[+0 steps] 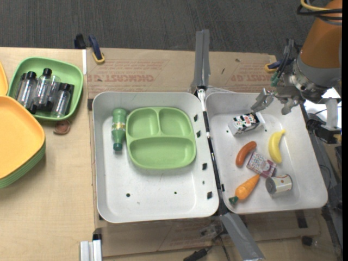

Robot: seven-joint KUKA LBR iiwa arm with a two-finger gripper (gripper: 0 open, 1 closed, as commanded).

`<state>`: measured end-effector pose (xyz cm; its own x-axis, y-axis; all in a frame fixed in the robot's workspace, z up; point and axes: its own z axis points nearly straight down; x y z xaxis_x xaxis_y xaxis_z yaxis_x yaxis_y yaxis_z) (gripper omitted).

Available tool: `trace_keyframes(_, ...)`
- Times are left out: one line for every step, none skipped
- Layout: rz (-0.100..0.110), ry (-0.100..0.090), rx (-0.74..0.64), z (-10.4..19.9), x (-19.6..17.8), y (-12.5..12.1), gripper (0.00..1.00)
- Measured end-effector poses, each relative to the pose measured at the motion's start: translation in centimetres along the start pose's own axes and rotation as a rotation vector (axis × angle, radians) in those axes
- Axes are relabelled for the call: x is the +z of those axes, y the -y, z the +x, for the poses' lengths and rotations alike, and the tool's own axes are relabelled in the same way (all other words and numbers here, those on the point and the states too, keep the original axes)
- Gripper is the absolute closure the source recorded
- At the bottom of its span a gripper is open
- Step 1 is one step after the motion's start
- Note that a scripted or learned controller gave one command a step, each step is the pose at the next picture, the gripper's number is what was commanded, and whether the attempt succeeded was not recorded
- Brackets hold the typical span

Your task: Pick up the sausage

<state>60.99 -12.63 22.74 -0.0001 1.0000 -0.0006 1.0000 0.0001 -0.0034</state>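
The sausage (pixel 246 153), a short orange-red link, lies at a slant in the middle of the right bin (pixel 310 200). My gripper (pixel 273 104) hovers over that bin's far edge, up and to the right of the sausage and well apart from it. Its two fingers (pixel 260 103) are spread open, with nothing between them. A small black-and-white box (pixel 244 123) sits between the gripper and the sausage.
Around the sausage lie a banana (pixel 276 145) to its right, a pink packet (pixel 261 165) just below it, a small can (pixel 279 184) and a carrot (pixel 246 189). The left bin (pixel 157 203) holds a green divided plate (pixel 161 136) and a green bottle (pixel 118 128).
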Motion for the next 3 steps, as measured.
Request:
trace_keyframes(0.0,-0.001,0.232,0.5,13.7,5.7,0.0)
trace_keyframes(0.002,-0.001,0.238,0.3,12.9,5.8,1.0)
trace_keyframes(0.001,-0.001,0.279,4.5,3.8,12.5,1.0)
